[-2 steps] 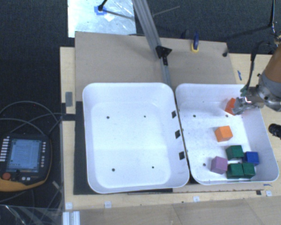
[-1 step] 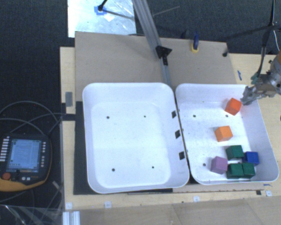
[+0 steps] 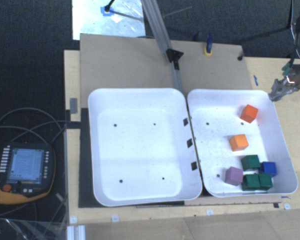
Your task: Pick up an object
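The right bin (image 3: 210, 114) holds several small blocks. An orange-red block (image 3: 249, 113) lies near its far right side, and an orange block (image 3: 238, 142) sits below it. A purple block (image 3: 234, 176), two green blocks (image 3: 250, 162) (image 3: 256, 182) and a blue block (image 3: 268, 168) cluster in the near right corner. My gripper (image 3: 280, 91) hangs at the far right edge of the view, just outside the right bin's far corner, above and right of the orange-red block. Nothing shows between its fingers.
The left bin (image 3: 135, 144) stands beside the right one on the brown bench. A metal pole (image 3: 160, 24) slants in from the top. A teach pendant (image 3: 22, 171) lies on the floor at the left.
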You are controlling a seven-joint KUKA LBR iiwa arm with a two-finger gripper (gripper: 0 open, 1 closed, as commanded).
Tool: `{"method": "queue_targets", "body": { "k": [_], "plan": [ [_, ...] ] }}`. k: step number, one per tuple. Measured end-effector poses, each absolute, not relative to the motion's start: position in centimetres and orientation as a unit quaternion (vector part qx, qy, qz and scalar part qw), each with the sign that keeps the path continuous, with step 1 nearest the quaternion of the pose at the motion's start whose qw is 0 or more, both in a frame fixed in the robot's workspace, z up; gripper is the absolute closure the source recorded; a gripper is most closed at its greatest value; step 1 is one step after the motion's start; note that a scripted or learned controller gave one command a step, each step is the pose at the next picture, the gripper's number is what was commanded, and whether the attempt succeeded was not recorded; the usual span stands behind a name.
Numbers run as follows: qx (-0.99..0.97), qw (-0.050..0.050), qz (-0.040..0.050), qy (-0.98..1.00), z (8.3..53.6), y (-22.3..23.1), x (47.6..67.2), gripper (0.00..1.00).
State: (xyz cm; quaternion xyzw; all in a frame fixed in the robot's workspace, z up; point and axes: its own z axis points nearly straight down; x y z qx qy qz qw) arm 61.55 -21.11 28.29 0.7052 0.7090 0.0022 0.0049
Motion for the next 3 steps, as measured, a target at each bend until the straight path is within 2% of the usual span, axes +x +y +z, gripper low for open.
{"method": "queue_targets", "body": {
  "k": [2, 3],
  "plan": [
    [0.703, 0.001, 0.0015, 0.711, 26.8, -11.0, 64.8, 1.0],
    [0.703, 0.001, 0.0017, 0.711, 27.2, -5.0, 65.2, 1.0]
  ]
}}
